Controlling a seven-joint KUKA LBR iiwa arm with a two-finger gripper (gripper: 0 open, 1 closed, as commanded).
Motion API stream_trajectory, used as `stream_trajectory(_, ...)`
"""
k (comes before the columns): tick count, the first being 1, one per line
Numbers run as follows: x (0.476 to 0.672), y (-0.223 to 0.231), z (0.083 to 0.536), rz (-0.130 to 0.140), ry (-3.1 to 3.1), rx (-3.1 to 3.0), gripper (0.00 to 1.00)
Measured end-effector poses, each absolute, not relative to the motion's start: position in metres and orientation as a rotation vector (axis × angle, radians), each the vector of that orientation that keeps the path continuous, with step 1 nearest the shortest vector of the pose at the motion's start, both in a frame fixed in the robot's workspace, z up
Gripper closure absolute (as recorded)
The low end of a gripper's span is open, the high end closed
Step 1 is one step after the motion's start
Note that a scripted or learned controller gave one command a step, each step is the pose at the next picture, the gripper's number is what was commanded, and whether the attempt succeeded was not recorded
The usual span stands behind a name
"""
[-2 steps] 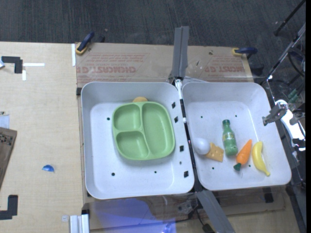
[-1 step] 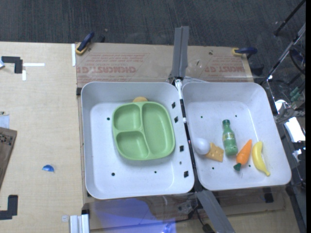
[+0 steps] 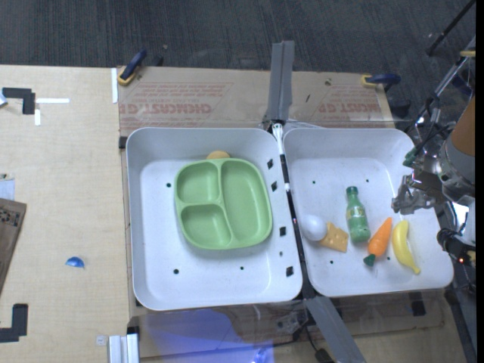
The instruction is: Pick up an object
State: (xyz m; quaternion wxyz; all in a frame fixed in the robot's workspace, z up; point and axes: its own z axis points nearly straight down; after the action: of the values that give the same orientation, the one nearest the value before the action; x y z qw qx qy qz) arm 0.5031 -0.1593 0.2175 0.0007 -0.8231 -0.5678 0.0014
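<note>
The right bin (image 3: 333,165) holds a green bottle (image 3: 356,214), an orange carrot (image 3: 379,239), a yellow banana (image 3: 405,246), a white egg (image 3: 312,226) and a yellow cheese wedge (image 3: 336,237). My gripper (image 3: 406,200) hangs over the bin's right side, just above the banana's upper end and to the right of the bottle. Nothing shows in its grasp.
The left bin (image 3: 151,263) carries a green divided plate (image 3: 224,202) with a small orange object (image 3: 218,155) peeking out behind its far rim. A metal divider bar (image 3: 281,82) runs between the bins. A small blue piece (image 3: 74,262) lies on the bench at left.
</note>
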Motion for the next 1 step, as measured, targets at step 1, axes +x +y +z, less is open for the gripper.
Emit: stream_trajectory(1,0.503,-0.1595,0.2175,0.004,-1.782,-2.586,0.0)
